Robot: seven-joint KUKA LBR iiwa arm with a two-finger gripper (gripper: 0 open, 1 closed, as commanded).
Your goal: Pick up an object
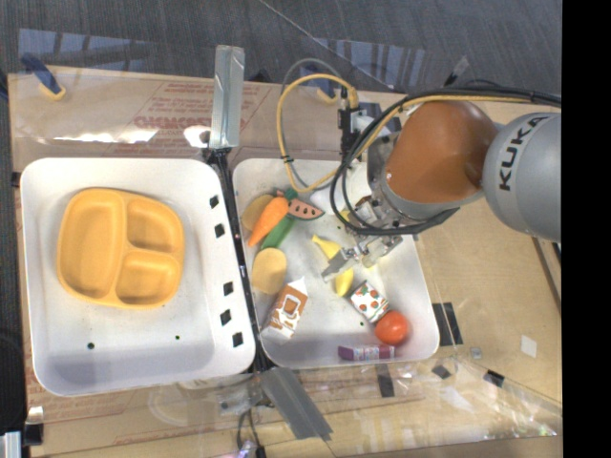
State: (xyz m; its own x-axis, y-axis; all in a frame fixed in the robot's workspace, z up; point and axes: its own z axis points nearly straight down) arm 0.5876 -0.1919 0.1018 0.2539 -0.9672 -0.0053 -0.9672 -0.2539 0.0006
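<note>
Left bin [48, 351]: you see a yellow divided plate [120, 246] lying flat in its upper half.
Right bin [420, 284]: it holds a carrot [268, 219], a watermelon slice [305, 209], a tan round piece [269, 271], an orange carton [287, 311], yellow wedges [327, 248], a red-and-white carton [368, 301], a tomato [391, 327] and a purple bar [365, 353].
Arm [434, 153]: its orange band and looped cables cover the bin's upper right.
Gripper [357, 256]: low among the yellow wedges; you cannot tell its opening.
Nearest pieces: the wedges lie just beside the gripper, the red-and-white carton just below.
Tomato: round, red-orange, touching the carton's corner.
</note>
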